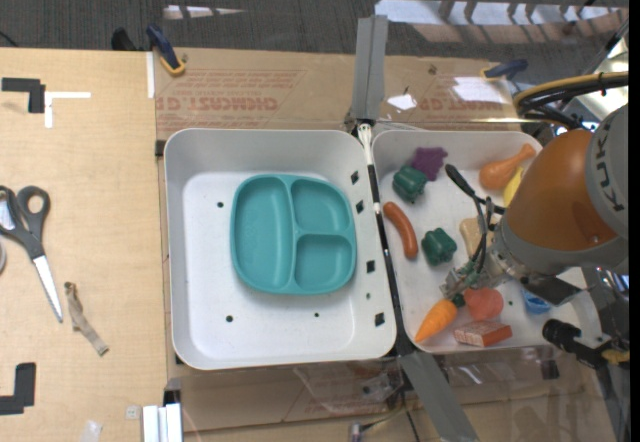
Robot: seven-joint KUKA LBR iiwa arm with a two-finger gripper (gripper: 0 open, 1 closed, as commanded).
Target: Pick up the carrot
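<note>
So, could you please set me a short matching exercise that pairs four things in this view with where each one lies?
Things:
1. teal divided plate
2. carrot
3. scissors
4. purple toy

Places:
A. on the wooden bench, left of both bins
B. near the front edge of the right bin
C. in the middle of the left bin
D. toward the back of the right bin

Pairs: 1-C, 2-B, 3-A, 4-D
</note>
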